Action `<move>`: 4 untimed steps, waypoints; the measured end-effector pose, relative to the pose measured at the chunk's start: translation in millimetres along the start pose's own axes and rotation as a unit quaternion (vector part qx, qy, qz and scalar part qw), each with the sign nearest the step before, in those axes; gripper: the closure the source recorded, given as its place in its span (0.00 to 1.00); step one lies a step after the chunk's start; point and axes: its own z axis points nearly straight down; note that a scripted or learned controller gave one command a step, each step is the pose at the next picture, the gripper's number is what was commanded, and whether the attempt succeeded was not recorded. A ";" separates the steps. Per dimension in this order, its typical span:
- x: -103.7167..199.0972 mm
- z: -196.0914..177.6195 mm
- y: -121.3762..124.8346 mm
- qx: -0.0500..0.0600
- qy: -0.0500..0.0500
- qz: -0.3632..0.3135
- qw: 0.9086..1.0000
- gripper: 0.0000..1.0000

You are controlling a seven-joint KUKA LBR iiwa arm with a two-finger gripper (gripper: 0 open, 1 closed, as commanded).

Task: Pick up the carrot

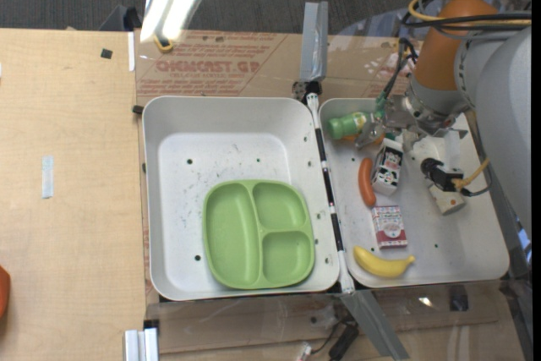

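Risks nudging or grabbing the small carton (389, 168) just beside the carrot (366, 182), or the green bottle (345, 126) near it, with the gripper (378, 131), opening impossible to tell and nothing visibly held, crowded above the carrot's upper end in the right bin (473, 254).

1. We saw a green divided plate (258, 234) lying in the left white bin (169, 182), toward its near right corner.
2. A banana (383, 261) lay at the near edge of the right white bin (473, 254).
3. Just above the banana sat a small red and white carton (389, 226).
4. A green bottle (348, 126) lay on its side at the far left of the right bin.
5. We noted a cardboard sheet (220, 59) behind the bins, on the wooden bench (68, 182).
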 end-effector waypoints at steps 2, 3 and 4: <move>2.0 -0.1 -177.0 -0.011 0.000 -0.120 0.993 0.00; 1.3 -8.3 -177.3 -0.010 0.000 -0.118 0.993 1.00; 61.0 -200.4 -185.2 -0.011 -0.002 -0.118 0.993 1.00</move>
